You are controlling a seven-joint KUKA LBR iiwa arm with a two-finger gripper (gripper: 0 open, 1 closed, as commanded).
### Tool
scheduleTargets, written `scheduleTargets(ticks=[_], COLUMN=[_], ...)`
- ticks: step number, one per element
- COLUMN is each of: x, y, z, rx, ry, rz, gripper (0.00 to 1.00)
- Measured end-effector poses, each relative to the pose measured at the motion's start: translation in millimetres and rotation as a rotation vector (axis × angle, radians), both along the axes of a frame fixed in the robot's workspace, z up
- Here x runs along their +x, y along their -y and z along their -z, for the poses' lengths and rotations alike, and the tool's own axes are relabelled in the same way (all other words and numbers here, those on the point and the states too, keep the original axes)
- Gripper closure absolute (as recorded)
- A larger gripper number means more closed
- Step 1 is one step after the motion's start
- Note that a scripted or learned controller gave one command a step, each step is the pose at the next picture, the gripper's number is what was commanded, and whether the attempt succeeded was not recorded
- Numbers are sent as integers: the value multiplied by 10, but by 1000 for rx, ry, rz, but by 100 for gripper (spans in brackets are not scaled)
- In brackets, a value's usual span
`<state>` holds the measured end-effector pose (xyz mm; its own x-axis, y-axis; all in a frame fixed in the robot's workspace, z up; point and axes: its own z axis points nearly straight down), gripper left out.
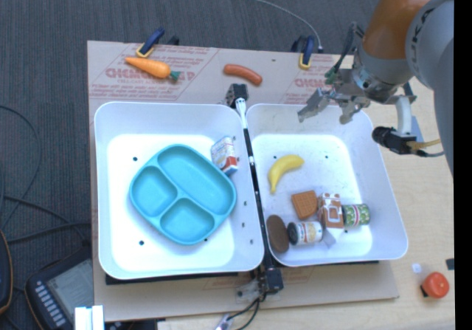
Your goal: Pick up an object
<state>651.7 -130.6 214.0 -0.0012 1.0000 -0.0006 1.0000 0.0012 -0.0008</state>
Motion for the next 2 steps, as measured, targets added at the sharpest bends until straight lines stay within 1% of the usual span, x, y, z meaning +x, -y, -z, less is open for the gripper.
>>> scheduleTargets(ticks=[1, 2], x=[-516, -519], y=[-162, -159], z=[1095, 1002], rx=[0, 0], ry=[1, 0], rz=[-1, 0], gripper=[0, 100])
